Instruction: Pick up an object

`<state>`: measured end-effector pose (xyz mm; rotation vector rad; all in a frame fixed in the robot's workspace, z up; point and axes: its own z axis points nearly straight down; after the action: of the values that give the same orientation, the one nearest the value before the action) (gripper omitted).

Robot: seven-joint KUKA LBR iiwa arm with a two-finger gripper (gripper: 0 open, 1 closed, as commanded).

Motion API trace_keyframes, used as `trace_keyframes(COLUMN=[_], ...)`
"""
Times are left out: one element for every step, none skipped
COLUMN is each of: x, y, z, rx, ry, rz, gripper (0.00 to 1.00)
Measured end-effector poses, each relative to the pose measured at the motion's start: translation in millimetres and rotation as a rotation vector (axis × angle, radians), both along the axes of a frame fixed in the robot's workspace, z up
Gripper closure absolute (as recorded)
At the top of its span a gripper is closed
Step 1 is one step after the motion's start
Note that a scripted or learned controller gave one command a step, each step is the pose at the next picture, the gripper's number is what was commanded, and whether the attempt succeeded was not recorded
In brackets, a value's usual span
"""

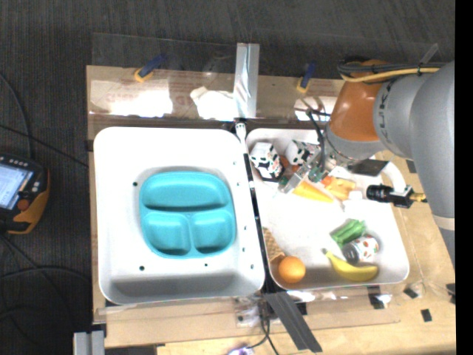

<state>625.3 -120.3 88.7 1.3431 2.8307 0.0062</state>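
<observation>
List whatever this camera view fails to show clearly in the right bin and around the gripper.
- Gripper: finger state unreadable; small, cluttered by cables, under the grey arm's orange band.
- Small black-and-white toy: too small to identify.
- Orange carrot-like piece: upper end hidden by the gripper.
- Round item beside the yellow banana: partly covered by a green object.

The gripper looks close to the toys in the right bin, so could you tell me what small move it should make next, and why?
Probably a short descent onto the orange wedge. The gripper sits at that toy's left end in the right bin, and nothing shows between its fingers. The orange and banana lie farther off, near the front wall.
</observation>
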Motion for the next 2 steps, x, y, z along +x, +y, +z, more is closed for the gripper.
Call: trace_keyframes(x=[-21.3,-69.0], y=[-7.7,39.0], z=[181.1,132.2], rx=[-0.003,-0.001], ry=[0.008,0.011], rz=[-0.075,-0.121], gripper=[1.00,1.00])
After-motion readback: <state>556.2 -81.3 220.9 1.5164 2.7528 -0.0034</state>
